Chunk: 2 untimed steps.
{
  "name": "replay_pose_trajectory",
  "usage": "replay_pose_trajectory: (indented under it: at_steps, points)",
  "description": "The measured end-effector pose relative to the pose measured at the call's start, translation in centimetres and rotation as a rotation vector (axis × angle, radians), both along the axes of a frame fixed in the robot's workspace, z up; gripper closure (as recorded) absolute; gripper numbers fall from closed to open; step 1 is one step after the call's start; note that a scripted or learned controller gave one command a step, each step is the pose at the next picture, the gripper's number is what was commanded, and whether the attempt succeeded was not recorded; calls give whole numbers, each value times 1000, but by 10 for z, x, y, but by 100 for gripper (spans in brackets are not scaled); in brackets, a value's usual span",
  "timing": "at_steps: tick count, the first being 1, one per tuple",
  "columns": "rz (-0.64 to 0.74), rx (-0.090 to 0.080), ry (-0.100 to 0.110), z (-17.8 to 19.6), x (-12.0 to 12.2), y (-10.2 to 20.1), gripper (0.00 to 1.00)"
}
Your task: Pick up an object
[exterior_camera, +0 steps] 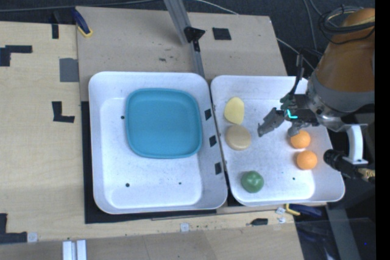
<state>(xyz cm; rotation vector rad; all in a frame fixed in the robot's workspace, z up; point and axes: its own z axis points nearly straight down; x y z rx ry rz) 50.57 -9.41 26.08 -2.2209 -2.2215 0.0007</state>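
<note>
Pincer (272, 123) above right bin (268, 196), beside beige ball (238, 137).

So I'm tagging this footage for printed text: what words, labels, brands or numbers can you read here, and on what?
None can be read. The blue plate, both white bins and the objects in the right bin look unmarked. Black tape patches on the bench carry no lettering.

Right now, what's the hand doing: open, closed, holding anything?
Hand: over the right white bin, nothing visibly held; open or closed cannot be told.
</note>
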Motion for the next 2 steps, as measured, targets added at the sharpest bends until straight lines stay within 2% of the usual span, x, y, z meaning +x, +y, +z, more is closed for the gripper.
replay_pose_trajectory:
  at_steps: [1, 2]
  points:
    - [0, 0, 0, 0, 0, 0, 0]
    - [0, 1, 6, -63, -1, 3, 0]
